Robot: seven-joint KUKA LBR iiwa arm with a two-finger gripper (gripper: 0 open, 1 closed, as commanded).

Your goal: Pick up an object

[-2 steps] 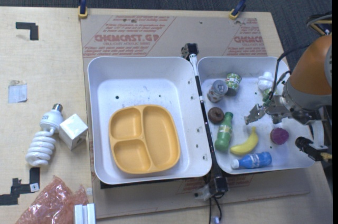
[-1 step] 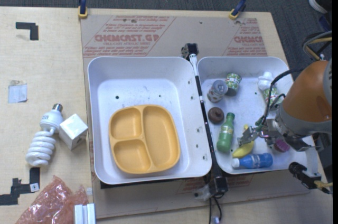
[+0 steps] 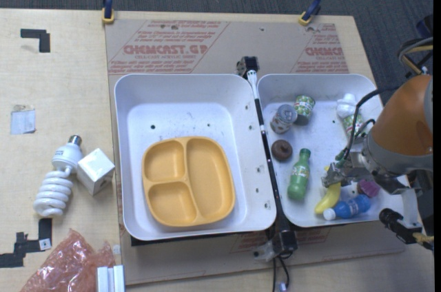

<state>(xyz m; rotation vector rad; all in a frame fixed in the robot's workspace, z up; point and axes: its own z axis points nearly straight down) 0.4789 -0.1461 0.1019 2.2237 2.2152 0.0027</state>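
The right bin [image 3: 313, 86] holds several small items. A green bottle [image 3: 299, 175] lies near its left wall, with a brown round piece [image 3: 281, 149] above it. Farther back lie a grey can [image 3: 282, 117], a green can [image 3: 304, 105] and a white bottle [image 3: 348, 110]. Near the front right lie a yellow banana [image 3: 328, 200], a blue bottle [image 3: 350, 208] and a purple item [image 3: 369, 188]. My gripper [image 3: 336, 177] hangs low over the bin, just above the banana's upper end and right of the green bottle. The arm's orange band [image 3: 408, 124] covers the bin's right side.
The left bin [image 3: 131, 118] holds a yellow divided plate [image 3: 187, 180]. Left of the bins, on the bench, lie a spiral light bulb [image 3: 55, 184], a white cube [image 3: 96, 170] and a red mesh bag [image 3: 69, 263]. Two clamps [image 3: 107, 6] hold the board's far edge.
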